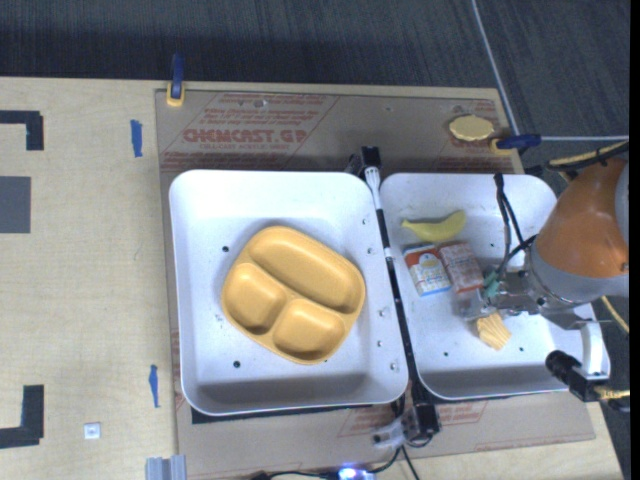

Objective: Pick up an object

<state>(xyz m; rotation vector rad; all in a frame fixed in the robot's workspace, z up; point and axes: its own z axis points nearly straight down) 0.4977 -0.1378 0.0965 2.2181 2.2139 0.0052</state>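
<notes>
While the arm hangs over the right bin (520, 193), entries below take that bin as landmark.
Arm: grey body, orange band, leaning in from the bin's right rim; gripper (490, 303) low inside the bin, probably set for a grasp.
Gripper state: cannot tell from this slant.
Candidate objects: small carton (428, 270), printed, flat, near the bin's middle; a second packet (462, 265) touching it; pale yellow wedge (492, 332) just beside the gripper, toward the bin's front; banana (436, 226), curved, smooth, toward the bin's back.
Neighbour: left bin (190, 268) holds a yellow three-compartment tray (291, 293), glossy moulded plastic, rounded.
Judgement: nothing visibly held; wedge or packet is the likely target.
</notes>
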